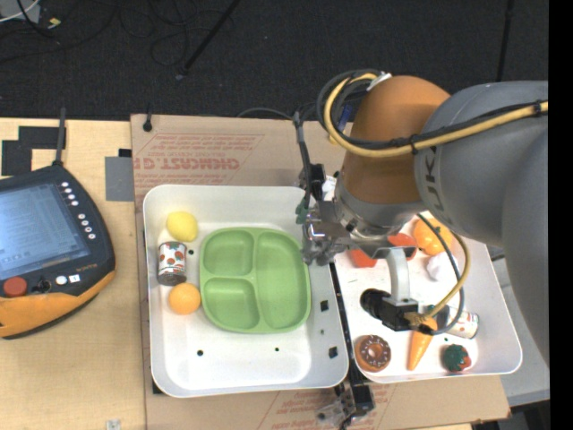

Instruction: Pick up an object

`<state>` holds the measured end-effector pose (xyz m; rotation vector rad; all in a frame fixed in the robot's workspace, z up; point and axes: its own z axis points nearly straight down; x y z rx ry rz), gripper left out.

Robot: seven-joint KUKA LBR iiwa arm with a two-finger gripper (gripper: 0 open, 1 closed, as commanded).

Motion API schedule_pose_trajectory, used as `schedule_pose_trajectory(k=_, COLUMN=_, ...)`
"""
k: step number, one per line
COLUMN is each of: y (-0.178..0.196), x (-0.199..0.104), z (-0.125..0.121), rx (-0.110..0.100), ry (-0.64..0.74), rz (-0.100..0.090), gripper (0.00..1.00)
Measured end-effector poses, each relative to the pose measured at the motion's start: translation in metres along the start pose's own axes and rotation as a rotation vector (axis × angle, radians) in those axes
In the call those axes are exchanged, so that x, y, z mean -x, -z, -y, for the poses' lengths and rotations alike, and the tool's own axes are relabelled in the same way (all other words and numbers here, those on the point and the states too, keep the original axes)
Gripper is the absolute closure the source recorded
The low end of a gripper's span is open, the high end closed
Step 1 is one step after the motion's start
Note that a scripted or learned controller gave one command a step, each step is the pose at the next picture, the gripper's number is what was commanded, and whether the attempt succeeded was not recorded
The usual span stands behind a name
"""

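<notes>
Below, gripper (315, 231) over the rims where both bins meet, finger state hidden, green tray (254, 279) mid left bin (233, 365), lemon (182, 225), can (172, 262), orange (184, 298) along its left edge, carrot (418, 348), donut (373, 352) near right bin's (497, 330) front edge.

Orange carrot (418, 348) upright-ish near right bin's front, beside chocolate doughnut (372, 352).

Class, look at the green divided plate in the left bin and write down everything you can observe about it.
The green plate is a rounded, glossy, plastic-looking tray with three compartments: two above and one wider below, split by raised ridges. It lies flat and upright on the left bin floor, toward its right side. All three compartments hold nothing. An orange ball sits against its lower left edge; a small can and a lemon stand just left of it.
</notes>
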<state>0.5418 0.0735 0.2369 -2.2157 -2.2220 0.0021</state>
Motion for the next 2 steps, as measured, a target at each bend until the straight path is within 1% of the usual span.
schedule_pose_trajectory(k=1, y=-0.002, x=0.005, z=-0.002, rx=-0.001, ry=-0.001, rz=0.002, gripper=1.00)
schedule_pose_trajectory(k=2, y=-0.020, x=0.006, z=0.003, rx=-0.002, ry=-0.001, rz=0.002, gripper=1.00)
